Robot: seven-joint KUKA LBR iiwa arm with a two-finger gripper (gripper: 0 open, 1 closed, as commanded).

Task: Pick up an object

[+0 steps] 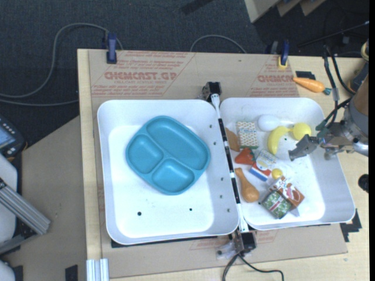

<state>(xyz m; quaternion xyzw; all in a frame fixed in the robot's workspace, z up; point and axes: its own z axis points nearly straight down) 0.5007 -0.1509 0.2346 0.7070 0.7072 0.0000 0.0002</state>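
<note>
Two white bins sit side by side on the bench. The left bin (pixel 117 215) has just a blue divided plate (pixel 167 154) lying flat in the middle. The right bin (pixel 334 204) is where all the clutter is, bunched toward its left half — a yellow banana-like toy (pixel 278 139) near the top with a white egg-shaped thing (pixel 268 122) just above it, a small patterned packet (pixel 247 133) to their left, a red piece (pixel 245 156) under that, an orange drumstick-shaped toy (pixel 246 187) by the divider, and a red-and-green wrapped packet (pixel 281 199) lowest in the pile. Some small bits sit between them that I can't make out. An orange carrot toy (pixel 310 85) lies outside on the bench, past the top right corner of the bin.

The arm comes in from the right edge over the right bin, wrist roughly level, with cables looping above it. The gripper (pixel 297 149) is dark and sits just right of the banana toy, close to the pile — whether its claw is spread or pinched I honestly can't tell, and nothing visibly sits between it.
</note>
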